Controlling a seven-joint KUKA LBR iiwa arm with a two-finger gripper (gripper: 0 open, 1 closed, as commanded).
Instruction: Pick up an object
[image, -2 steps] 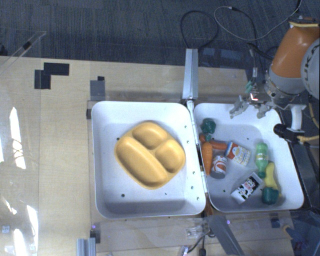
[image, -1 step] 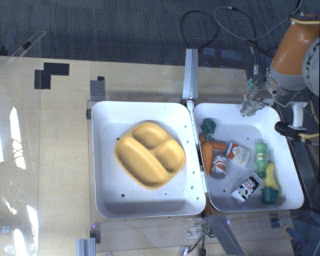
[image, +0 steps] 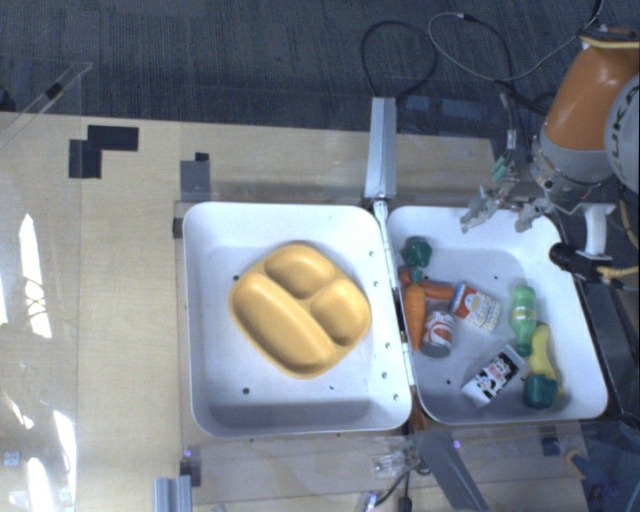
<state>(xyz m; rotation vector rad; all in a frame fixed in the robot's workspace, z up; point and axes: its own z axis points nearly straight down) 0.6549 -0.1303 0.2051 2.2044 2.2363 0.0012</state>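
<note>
My gripper (image: 497, 218) hangs over the far rim of the right bin (image: 580, 400), open, with nothing between its fingers. Below it in that bin lie an orange carrot (image: 412, 312), a dark green vegetable (image: 416, 250), a small can (image: 438, 334), a white and red packet (image: 481, 309), a green bottle (image: 523, 308), a yellow piece (image: 541, 350) with a teal end (image: 540, 391), and a black and white carton (image: 495, 376). All of these lie nearer the camera than the gripper, apart from it.
The left bin (image: 215, 400) holds a yellow three-part dish (image: 300, 308). A metal divider post (image: 381, 150) stands between the bins at the back. Black cables (image: 440, 60) loop behind the right bin. The arm's orange band (image: 590, 90) is at the upper right.
</note>
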